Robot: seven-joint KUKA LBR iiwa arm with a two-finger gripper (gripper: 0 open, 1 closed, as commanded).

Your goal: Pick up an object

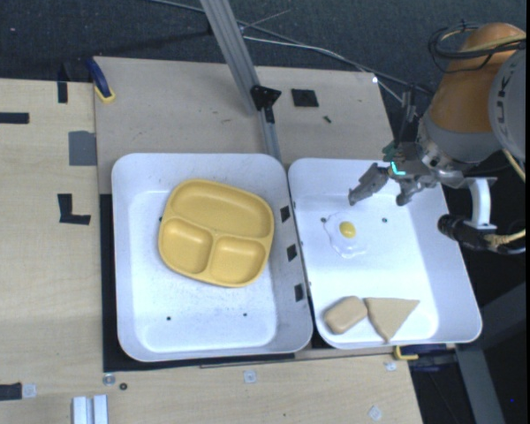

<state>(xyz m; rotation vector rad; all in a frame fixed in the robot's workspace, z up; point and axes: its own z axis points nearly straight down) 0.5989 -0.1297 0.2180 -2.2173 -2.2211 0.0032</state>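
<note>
My gripper (385, 192) hangs over the back of the right bin (442, 263), open, its two dark fingers spread with nothing between them. A toy fried egg (346, 232), white with a yellow yolk, lies in the bin just in front of and to the left of the fingers. At the bin's front edge rest a tan bread roll (344, 314) and a tan wedge-shaped slice (390, 314), touching each other.
The left bin (141, 263) holds a yellow divided plate (215, 231). A grey metal post (238, 51) rises behind the bins, with black clips along the divider between them. The arm's orange band (477, 69) sits at the right.
</note>
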